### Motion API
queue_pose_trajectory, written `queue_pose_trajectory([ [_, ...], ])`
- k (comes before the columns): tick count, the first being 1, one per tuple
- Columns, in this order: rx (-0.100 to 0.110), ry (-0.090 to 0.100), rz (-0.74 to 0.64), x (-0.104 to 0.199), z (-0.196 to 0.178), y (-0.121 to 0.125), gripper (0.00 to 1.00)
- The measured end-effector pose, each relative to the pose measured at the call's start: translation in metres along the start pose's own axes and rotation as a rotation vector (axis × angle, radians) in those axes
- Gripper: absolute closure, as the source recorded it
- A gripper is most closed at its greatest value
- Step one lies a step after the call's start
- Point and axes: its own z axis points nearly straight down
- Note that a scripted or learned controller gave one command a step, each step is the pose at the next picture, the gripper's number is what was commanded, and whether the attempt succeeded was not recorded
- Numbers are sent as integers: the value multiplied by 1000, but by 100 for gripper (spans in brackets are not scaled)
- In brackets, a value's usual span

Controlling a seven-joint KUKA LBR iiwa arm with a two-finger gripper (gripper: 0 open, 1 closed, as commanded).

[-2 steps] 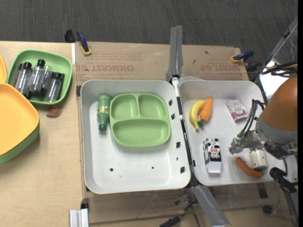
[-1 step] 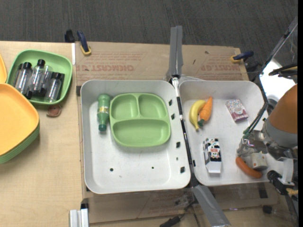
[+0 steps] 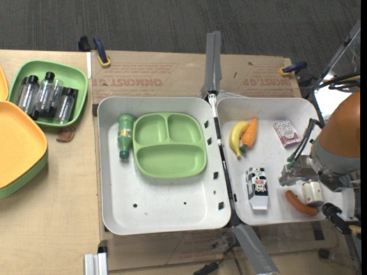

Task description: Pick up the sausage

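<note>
The sausage (image 3: 299, 203), a reddish-orange curved link, lies on the floor of the right bin (image 3: 269, 109) near its front right corner. My gripper (image 3: 293, 174) hangs low over the right side of that bin, just above and slightly left of the sausage. A white cylindrical part of the wrist overlaps the sausage's right end. Nothing is visibly held.
The right bin also holds a banana (image 3: 235, 137), a carrot (image 3: 249, 132), a pink packet (image 3: 286, 133) and a small milk carton (image 3: 258, 188). In the left bin are a green divided tray (image 3: 170, 144) and a green bottle (image 3: 124, 135). Orange plates (image 3: 20, 150) lie far left.
</note>
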Motion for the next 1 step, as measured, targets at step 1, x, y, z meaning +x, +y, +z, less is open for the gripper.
queue_pose_trajectory([
  [1,1,0,-124,-10,27,58,100],
])
